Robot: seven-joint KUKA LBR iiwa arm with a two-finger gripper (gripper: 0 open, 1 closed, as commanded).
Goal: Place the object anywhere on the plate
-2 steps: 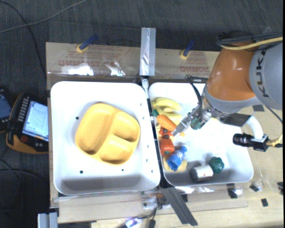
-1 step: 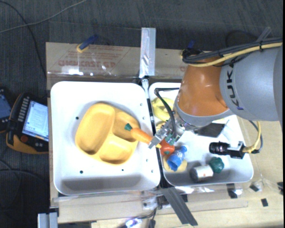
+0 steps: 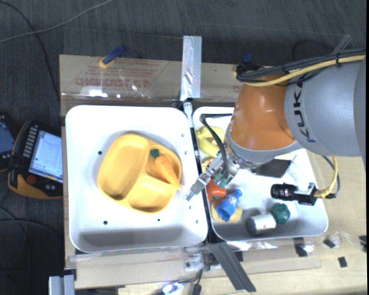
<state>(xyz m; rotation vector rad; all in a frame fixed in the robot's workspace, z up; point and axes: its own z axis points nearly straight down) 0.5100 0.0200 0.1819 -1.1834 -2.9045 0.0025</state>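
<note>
orange object [image 3: 216, 191] sits just beside the fingers [image 3: 204, 183]; whether they grip it is unclear.

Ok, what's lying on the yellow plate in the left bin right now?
On the yellow plate, an orange carrot-like toy with a green top lies on its right part. What's beneath that toy is covered.

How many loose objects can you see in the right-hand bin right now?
4 at least: an orange-red piece by the gripper, a blue-and-yellow toy below it, a grey cylinder, and a dark green lump. The arm may hide others.
</note>
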